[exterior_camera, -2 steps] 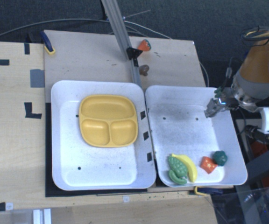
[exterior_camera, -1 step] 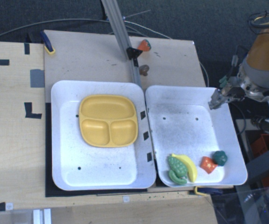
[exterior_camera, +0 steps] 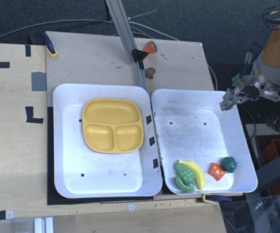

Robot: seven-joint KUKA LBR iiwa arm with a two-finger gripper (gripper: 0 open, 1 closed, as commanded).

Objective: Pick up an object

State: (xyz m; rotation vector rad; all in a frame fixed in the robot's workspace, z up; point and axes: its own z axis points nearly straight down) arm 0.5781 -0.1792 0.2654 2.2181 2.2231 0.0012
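the grey two-finger gripper (exterior_camera: 227, 102) hangs over the top right rim of the right white bin (exterior_camera: 193, 130). i cannot tell how it is set. the little toys lie at the bin's bottom edge: a yellow plastic banana (exterior_camera: 196, 172), a bumpy green toy (exterior_camera: 184, 174), a red piece (exterior_camera: 216, 171) and a dark green ball (exterior_camera: 229, 164). a yellow divided plate (exterior_camera: 113, 125) sits in the left white bin (exterior_camera: 69, 144).

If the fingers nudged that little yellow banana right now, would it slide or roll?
The banana looks like smooth toy plastic, so probably stiff, light and a bit slippery. Its curve suggests it would pivot rather than roll. It lies against the green toy, which would likely shift too.
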